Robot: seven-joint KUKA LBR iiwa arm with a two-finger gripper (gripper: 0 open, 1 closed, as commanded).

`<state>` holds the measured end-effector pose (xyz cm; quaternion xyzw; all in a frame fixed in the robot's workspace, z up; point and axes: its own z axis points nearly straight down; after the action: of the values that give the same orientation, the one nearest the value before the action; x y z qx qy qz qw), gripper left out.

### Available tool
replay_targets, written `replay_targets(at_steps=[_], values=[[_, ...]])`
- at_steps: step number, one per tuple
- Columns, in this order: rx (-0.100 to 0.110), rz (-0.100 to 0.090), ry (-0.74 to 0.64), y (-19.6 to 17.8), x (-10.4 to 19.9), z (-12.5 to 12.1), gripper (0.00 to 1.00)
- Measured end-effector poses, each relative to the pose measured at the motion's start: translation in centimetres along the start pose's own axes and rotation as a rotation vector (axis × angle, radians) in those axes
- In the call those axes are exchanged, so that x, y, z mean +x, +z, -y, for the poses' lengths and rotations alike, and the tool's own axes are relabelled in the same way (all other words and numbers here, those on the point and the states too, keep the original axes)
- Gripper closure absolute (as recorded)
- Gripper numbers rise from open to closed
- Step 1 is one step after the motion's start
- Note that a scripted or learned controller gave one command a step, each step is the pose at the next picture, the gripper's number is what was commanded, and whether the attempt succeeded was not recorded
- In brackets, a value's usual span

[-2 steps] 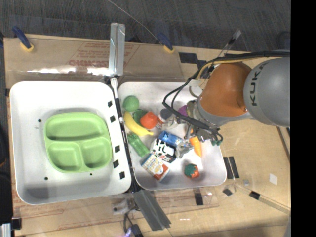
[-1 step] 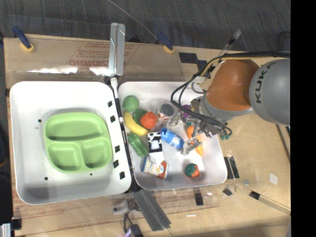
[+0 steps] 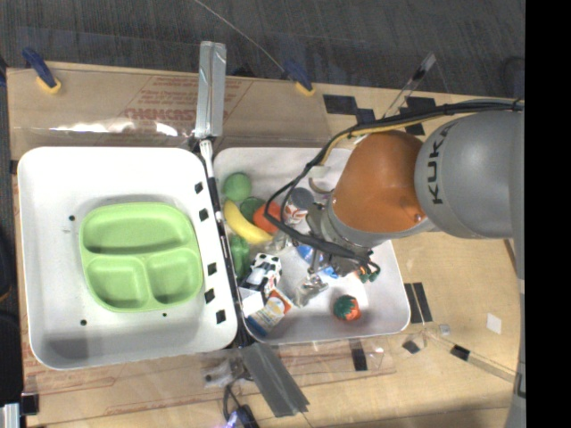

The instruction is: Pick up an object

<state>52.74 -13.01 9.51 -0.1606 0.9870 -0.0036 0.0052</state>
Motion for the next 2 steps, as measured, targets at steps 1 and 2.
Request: replay_targets(at_steps=[1, 2], values=[[-0.004, -0.005, -0.026, 0.2, -5.6, -2.1, 0.00], [-0.007, -0.007, 0.098, 0.3, -3.2, 2.4, 0.00]])
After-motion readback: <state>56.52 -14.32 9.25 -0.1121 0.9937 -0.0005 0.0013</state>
